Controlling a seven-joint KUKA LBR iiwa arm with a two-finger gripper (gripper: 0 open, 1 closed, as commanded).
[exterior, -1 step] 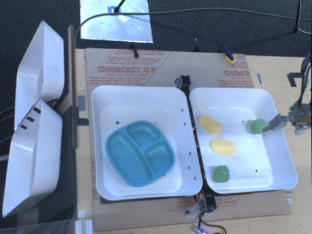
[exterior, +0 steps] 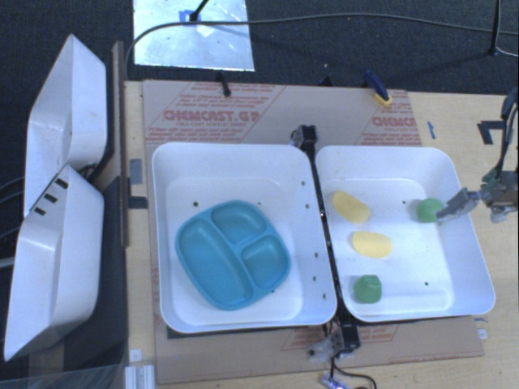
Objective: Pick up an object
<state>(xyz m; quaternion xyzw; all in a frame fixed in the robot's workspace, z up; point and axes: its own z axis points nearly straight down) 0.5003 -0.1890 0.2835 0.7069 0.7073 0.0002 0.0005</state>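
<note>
The right bin [exterior: 466, 254] holds two yellow pieces, one [exterior: 351, 207] nearer the middle divider and one [exterior: 371, 244] just below it. A green block [exterior: 367, 288] lies near the bin's front. A round green piece [exterior: 427, 210] sits by the right wall. My gripper [exterior: 452, 207] reaches in low from the right edge, and its tip is right beside that round green piece, touching or nearly so. I see nothing lifted off the bin floor.
The left bin [exterior: 170, 217] carries a blue divided tray [exterior: 233, 252]. Spare white bins [exterior: 61, 185] are stacked off the bench at the left. A metal sheet [exterior: 193, 23] and cables lie at the back, with a blue-and-yellow clamp [exterior: 377, 87] on the bench's far edge.
</note>
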